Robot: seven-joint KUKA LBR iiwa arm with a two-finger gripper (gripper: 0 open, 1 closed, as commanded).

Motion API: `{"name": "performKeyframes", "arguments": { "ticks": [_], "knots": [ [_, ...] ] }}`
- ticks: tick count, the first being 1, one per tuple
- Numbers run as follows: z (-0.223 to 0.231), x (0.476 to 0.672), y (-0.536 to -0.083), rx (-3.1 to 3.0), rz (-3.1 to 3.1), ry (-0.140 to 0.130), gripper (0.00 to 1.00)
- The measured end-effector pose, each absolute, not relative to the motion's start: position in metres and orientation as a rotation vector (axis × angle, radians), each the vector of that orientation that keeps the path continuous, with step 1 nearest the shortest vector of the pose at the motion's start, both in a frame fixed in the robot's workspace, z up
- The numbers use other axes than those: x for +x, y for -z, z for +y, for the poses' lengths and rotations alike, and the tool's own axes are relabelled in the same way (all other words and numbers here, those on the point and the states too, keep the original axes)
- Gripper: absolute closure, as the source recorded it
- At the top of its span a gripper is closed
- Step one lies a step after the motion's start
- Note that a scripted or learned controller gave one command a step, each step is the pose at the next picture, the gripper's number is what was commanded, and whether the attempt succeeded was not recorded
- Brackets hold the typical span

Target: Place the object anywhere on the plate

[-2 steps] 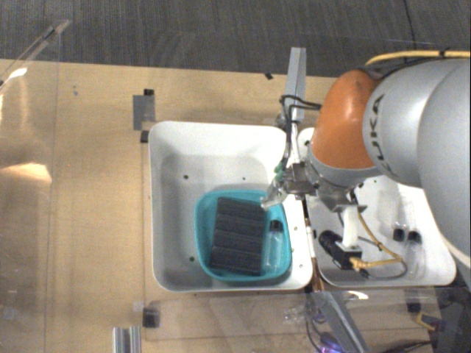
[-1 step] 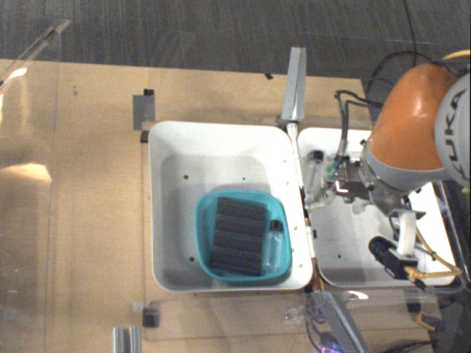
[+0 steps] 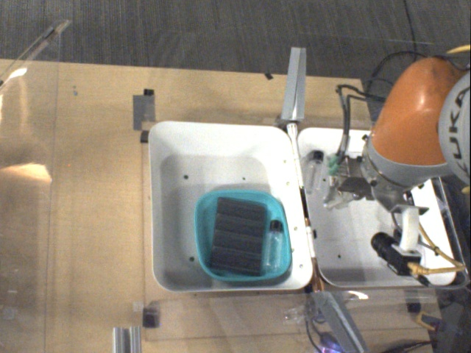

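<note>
A: Going left to right, we see the left bin with the teal plate, a dark ribbed block on it, and a clear small bottle on the plate's right edge.

B: Right bin: we see the jaws low at its left wall. We can't tell their opening or any hold.

Only one marking reads at all: dark letters, seemingly "UK", on the grey arm casing just right of its orange band. The frame edge cuts them off.
</note>
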State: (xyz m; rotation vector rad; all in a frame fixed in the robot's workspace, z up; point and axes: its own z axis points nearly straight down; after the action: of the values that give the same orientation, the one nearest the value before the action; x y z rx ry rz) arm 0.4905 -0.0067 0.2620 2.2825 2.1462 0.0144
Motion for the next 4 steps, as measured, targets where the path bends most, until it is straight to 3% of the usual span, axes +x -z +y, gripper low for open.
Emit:
{"name": "performKeyframes", "arguments": {
  "ticks": [1,2,3,4],
  "knots": [
    [0.029,0.488,-0.184,2.200,2.240,-0.004,1.00],
    [0.029,0.488,-0.184,2.201,2.239,-0.004,0.00],
    [0.000,0.489,-0.228,2.219,2.217,-0.009,0.00],
    [-0.073,0.489,-0.266,2.171,2.261,-0.007,0.00]
  ]
}}
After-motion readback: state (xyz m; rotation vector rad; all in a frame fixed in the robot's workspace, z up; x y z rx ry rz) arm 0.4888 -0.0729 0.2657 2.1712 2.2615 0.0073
